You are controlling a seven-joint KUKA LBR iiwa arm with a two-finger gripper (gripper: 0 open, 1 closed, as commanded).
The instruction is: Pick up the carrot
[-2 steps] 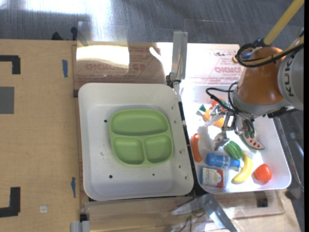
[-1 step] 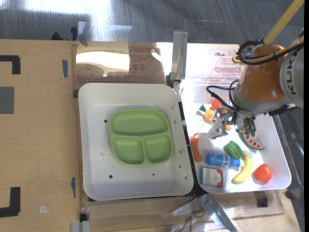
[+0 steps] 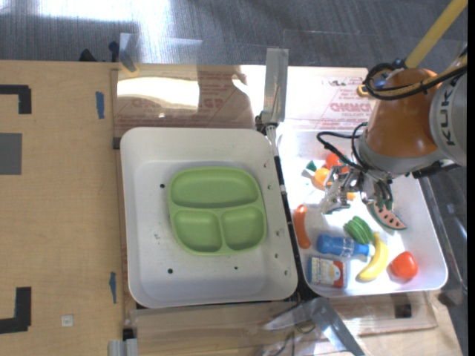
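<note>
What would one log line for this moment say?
grey arm's two-finger gripper: over right white bin | orange carrot: lying by bin's left wall, not held | status: unpicked

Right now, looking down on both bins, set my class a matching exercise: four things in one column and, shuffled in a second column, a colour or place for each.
Column one:
1. divided plate
2. banana
3. tomato
4. carrot

Column two:
A. yellow, beside the tomato
B. green, in the left bin
C. orange, along the right bin's left wall
D. red, near the right bin's front right corner

Pairs: 1-B, 2-A, 3-D, 4-C
</note>
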